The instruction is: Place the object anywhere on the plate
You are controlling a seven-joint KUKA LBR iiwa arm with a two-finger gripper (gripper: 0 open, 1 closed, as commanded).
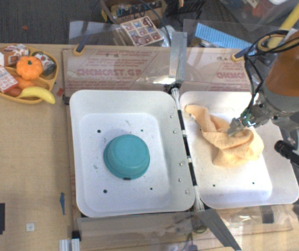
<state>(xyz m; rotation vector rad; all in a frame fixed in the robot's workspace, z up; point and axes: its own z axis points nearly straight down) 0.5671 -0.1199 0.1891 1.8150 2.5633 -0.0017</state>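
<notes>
Gripper [237,127] down on the tan cloth [228,140] at 3 o'clock in the right bin [280,190], pinching a fold to lift it toward the teal plate [127,157] at 9.

Arm [288,82] reaches in from right, wrist angled down-left; tool [237,127] low.

The arm [290,72] runs off the right edge, so its upper part is cut away. The pincer [238,127] sits low against the crumpled tan cloth [228,140]; its tips are too small and dark to tell whether they press or merely touch the fabric. The clutter [139,14] beyond the surface [24,156] is cropped by the top edge, its labels too blurred to read.
</notes>
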